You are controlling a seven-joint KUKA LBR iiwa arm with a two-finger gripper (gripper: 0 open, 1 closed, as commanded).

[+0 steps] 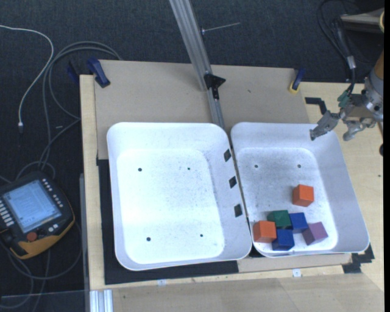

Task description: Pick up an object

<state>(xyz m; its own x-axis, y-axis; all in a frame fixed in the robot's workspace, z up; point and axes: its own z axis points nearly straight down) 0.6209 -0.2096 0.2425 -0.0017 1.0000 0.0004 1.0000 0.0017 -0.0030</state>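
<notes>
Below, tan bench point(152, 91), dark carpet point(36, 18), blue clamps point(97, 72)

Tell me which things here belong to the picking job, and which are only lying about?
For the job:
tool, open
orange cube
second orange cube
green block
two blue blocks
purple block
right bin

Lying about:
left bin
handheld control pad
blue clamp

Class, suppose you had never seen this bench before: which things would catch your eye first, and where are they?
Probably the coloured blocks bunched in the right bin's near corner: an orange block slightly apart, then green, blue and purple ones. Next, the gripper open above that bin's far right rim, holding nothing.
</notes>
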